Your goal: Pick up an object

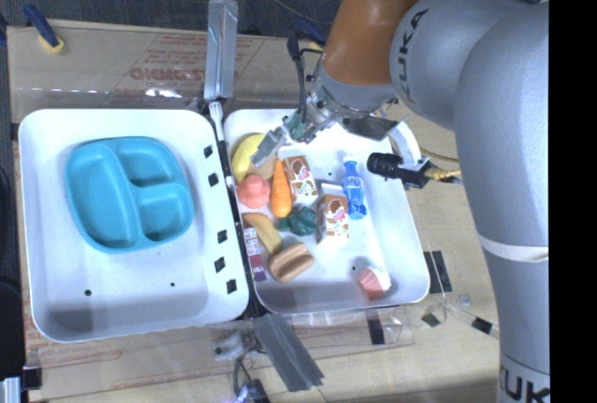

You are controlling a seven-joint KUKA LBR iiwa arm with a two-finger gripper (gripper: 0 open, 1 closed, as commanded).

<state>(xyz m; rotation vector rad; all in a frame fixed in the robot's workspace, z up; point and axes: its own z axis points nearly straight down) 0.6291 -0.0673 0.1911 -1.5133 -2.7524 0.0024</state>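
Hovering my gripper [272, 145] over the right-hand white bin [403, 205], whether spread or pressed together I cannot tell, I judge the yellow plastic banana [244, 153] beneath it light, stiff, slippery, best pinched across its curved middle.

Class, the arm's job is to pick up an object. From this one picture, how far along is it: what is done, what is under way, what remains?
Done: the arm has reached over the right bin, where the toy food lies. Under way: the pincer hangs low at the yellow banana near the bin's far left corner. Nothing shows between its fingers. Left: closing on an object and lifting it. The carrot and blue bottle lie in the bin.
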